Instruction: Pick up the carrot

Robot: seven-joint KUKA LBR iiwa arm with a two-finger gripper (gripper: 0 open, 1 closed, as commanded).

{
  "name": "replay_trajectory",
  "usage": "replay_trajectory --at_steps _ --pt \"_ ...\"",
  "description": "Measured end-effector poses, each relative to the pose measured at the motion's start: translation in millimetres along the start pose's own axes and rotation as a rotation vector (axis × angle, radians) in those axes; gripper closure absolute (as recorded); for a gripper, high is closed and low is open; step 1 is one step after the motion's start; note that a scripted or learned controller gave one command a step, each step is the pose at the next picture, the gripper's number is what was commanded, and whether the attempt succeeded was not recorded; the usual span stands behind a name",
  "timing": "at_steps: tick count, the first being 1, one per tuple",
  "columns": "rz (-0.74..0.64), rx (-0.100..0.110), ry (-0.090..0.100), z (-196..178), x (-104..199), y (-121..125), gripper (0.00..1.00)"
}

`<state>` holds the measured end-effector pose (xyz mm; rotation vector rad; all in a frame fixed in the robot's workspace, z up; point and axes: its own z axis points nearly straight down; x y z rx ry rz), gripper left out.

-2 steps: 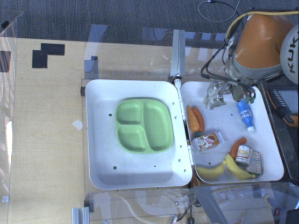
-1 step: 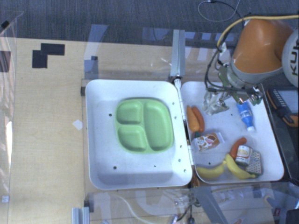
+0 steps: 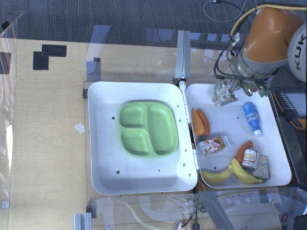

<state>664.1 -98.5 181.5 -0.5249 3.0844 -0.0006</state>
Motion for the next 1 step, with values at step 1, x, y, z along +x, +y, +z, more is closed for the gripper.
replay_trajectory --at_steps 1 --pt "-0.321 0.000 0.000 -26.0 23.6 -11.9 1.00"
